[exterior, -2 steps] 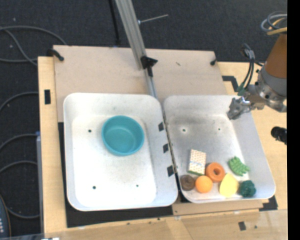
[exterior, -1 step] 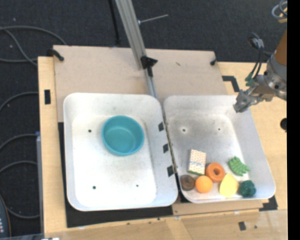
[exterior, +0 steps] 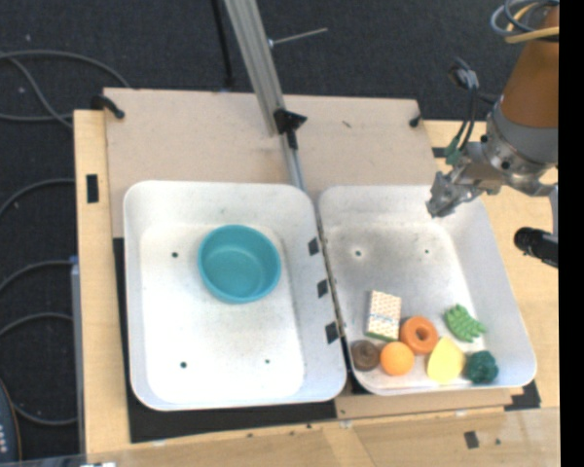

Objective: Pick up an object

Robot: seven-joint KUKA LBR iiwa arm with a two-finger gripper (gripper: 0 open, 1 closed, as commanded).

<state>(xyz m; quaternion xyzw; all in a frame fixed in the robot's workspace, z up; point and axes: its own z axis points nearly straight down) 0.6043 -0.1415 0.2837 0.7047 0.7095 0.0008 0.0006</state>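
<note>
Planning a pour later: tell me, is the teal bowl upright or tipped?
Upright: the teal bowl sits in the left bin, its round opening facing up.

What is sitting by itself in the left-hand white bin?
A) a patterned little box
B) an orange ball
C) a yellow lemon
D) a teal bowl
D: the teal bowl is the one thing lying in the left bin, while the small toys are clustered at the near end of the right bin.

One fixed overhead camera, slanted down, takes in both white bins (exterior: pixel 224 197) and the bench (exterior: pixel 195 134) from moderate distance.
</note>
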